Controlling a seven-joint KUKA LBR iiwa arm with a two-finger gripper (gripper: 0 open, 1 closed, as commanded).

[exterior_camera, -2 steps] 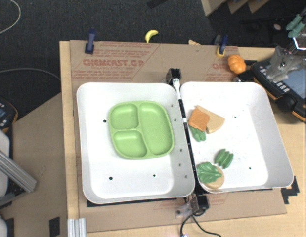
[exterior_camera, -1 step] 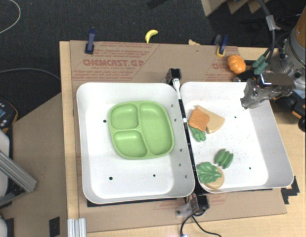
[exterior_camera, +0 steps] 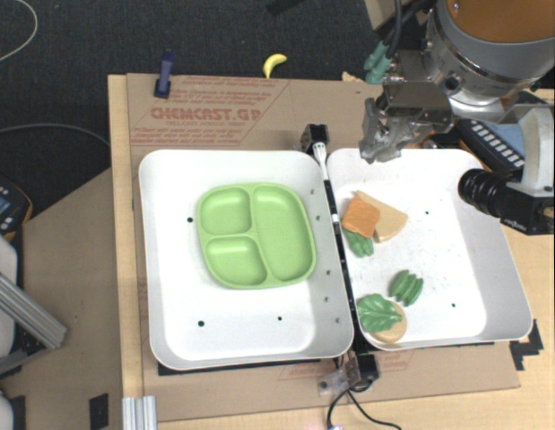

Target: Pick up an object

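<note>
My gripper (exterior_camera: 381, 147) hangs over the far edge of the right bin (exterior_camera: 474, 267), above and behind the objects. Nothing shows between its fingers. Below it in the right bin lies an orange and tan wedge (exterior_camera: 374, 218) with a small green piece (exterior_camera: 360, 244) touching its near side. Nearer the front sit a green bean-like piece (exterior_camera: 405, 287) and a tan round disc topped with a green leaf (exterior_camera: 382, 316). A green divided plate (exterior_camera: 256, 236) rests in the left bin (exterior_camera: 169, 240).
A brown cardboard sheet (exterior_camera: 205, 106) lies under both bins. On it, beyond the bins, sit a blue clip (exterior_camera: 163, 76) and a small yellow banana (exterior_camera: 274, 63). A black divider strip (exterior_camera: 333, 222) runs between the bins.
</note>
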